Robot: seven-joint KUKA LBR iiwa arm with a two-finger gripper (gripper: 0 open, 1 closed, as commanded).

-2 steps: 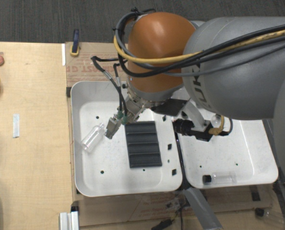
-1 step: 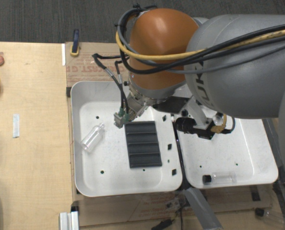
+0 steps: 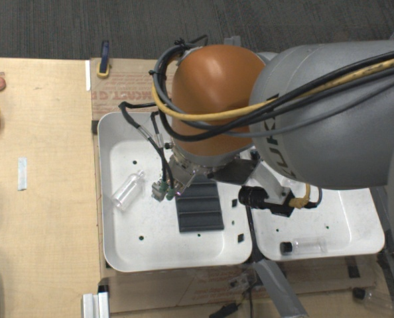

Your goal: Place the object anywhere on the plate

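The single camera is fixed above the bench (image 3: 38, 177) and looks down at a slant on the two white bins: the left bin (image 3: 117, 244) and the right bin (image 3: 356, 237). It stands quite near, so the arm (image 3: 316, 111), coming from the right, covers much of the view.

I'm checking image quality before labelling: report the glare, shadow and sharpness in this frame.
Camera view: soft even light, with a broad highlight on the arm's orange band; the arm throws a dim shadow over the left bin around the black ribbed block; the clear bottle looks faint against white; edges are slightly soft throughout.
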